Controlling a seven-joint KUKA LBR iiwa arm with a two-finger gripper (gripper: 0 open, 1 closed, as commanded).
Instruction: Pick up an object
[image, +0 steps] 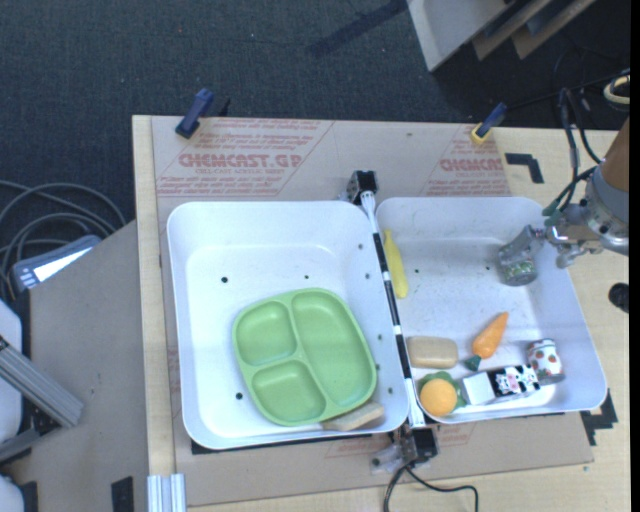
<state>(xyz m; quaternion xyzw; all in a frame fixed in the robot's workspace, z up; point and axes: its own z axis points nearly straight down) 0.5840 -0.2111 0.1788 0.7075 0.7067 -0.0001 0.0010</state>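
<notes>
My gripper (518, 262) hangs over the upper right part of the right bin (455, 212), reaching in from the right edge. Its tip looks grey with green specks, and I cannot make out anything held there. Lower in the same bin lie an orange carrot (490, 335), a tan block (432, 351), an orange ball (438, 396), a black-and-white cow-patterned box (505, 384) and a small spotted cup (541, 360). A yellow banana-like piece (396, 265) rests against the bin's left wall. All of these are below or left of the gripper, apart from it.
The left bin (200, 225) holds a green divided plate (303, 355) with a tan block (352, 420) tucked at its lower edge. Clamps (195, 112) (489, 122) sit at the board's far corners. Cables (575, 130) hang near the arm.
</notes>
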